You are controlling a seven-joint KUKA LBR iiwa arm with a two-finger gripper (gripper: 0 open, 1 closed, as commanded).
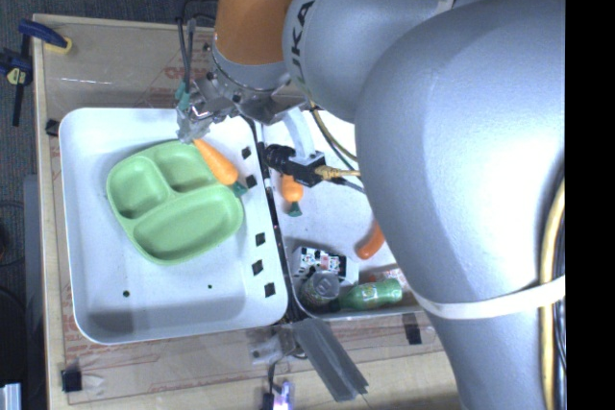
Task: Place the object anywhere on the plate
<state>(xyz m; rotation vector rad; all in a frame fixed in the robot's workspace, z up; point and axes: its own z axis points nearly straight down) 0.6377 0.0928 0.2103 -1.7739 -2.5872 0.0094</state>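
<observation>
**Toy carrot rests on the rim of the green plate, gripper just above it**

The grey arm (452, 110) fills the right of the camera view, and its orange band (255, 0) sits above the wrist near the top centre. The gripper (195, 122) hangs over the far right corner of the left bin (82, 235), at the upper edge of the green divided plate (173, 200). Whether its grip is wide or narrow cannot be told from this slant; the metal parts are small and bunched together.

An orange toy carrot (217, 162) lies tilted on the plate's right rim, its upper end just below the gripper and its green tip (237, 190) pointing down and right, toward the wall between the bins. Whether the gripper touches the carrot cannot be told.

The plate lies in the left bin, toward its far side, with three compartments.

In the right bin (317, 307), partly hidden under the arm, there are a small orange piece (291, 192) near the dividing wall, another orange object (369, 242) at the arm's edge, a green bottle-like object (370, 294) along the near side, and a dark round item (320, 287) beside it.
</observation>
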